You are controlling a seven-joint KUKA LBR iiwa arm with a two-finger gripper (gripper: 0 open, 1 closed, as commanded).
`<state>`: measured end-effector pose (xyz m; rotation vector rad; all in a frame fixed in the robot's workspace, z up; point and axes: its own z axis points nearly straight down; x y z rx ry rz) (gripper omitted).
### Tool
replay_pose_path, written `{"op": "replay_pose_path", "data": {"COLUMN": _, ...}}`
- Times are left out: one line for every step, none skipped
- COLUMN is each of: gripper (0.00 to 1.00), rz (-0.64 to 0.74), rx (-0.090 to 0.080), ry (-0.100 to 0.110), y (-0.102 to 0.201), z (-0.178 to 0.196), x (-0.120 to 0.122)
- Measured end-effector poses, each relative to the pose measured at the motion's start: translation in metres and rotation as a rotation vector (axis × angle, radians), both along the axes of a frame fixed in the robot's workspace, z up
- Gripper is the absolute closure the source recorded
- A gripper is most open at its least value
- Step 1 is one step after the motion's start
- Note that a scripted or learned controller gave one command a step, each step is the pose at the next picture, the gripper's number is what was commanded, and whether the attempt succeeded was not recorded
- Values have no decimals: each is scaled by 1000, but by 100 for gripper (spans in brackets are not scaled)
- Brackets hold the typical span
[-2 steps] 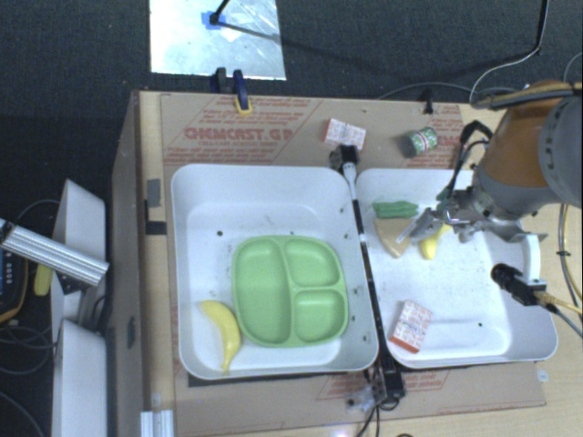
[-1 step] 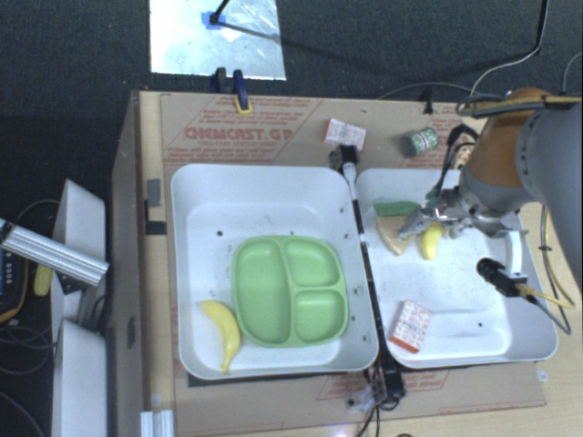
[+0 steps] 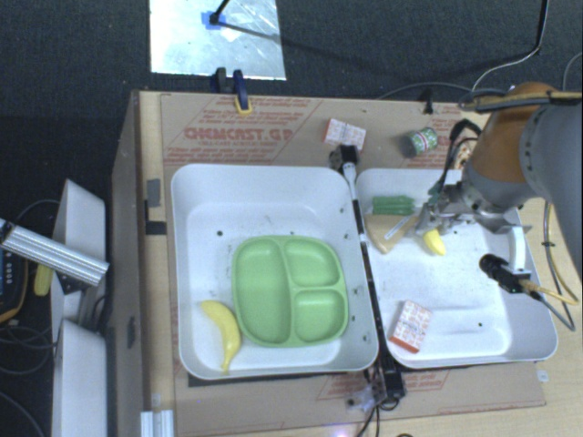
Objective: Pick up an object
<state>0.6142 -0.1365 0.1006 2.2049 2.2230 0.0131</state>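
Observation:
My gripper (image 3: pixel 435 218) hangs low over the back of the right bin (image 3: pixel 474 344), reaching in from the right. Just below its tip lies a small yellow object (image 3: pixel 434 243), close to it or touching it; which one I cannot make out. To the gripper's left a pale tan stick-like object (image 3: pixel 393 233) lies slanted on the bin floor. A flat green object (image 3: pixel 393 205) rests behind it near the back wall. A small red-and-white box (image 3: pixel 411 326) lies at the bin's front left.
The left bin (image 3: pixel 196 244) holds a green divided plate (image 3: pixel 290 289) and a yellow banana (image 3: pixel 223 332) at its front left. On the bench behind the bins lie a small printed card (image 3: pixel 345 134) and a greenish roll (image 3: pixel 422 141).

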Motion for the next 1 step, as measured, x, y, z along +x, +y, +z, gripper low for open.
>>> {"op": "replay_pose_path", "data": {"gripper": 100, "rz": -2, "rx": 3, "ry": 8, "y": 101, "z": 85, "x": 10}}
